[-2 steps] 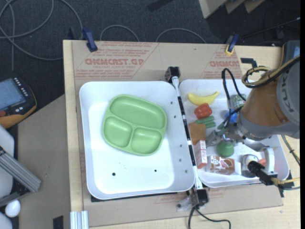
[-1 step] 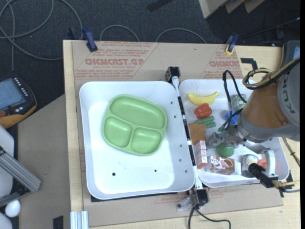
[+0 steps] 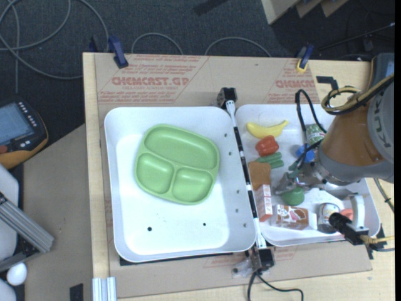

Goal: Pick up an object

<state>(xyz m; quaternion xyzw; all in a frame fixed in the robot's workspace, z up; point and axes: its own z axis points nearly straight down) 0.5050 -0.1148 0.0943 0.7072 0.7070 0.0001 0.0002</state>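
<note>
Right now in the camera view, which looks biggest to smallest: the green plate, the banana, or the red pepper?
1. green plate, by far
2. banana
3. red pepper, looking only a little smaller than the banana

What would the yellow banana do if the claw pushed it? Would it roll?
The banana is curved and lies flat in the right bin, so it would probably slide or spin rather than roll. It looks like smooth, shiny toy plastic, so likely stiff, light and a bit slippery. The red pepper sits close beside it and might get bumped.

Glossy plastic green plate (image 3: 177,163), smooth white bins (image 3: 125,168)
</note>
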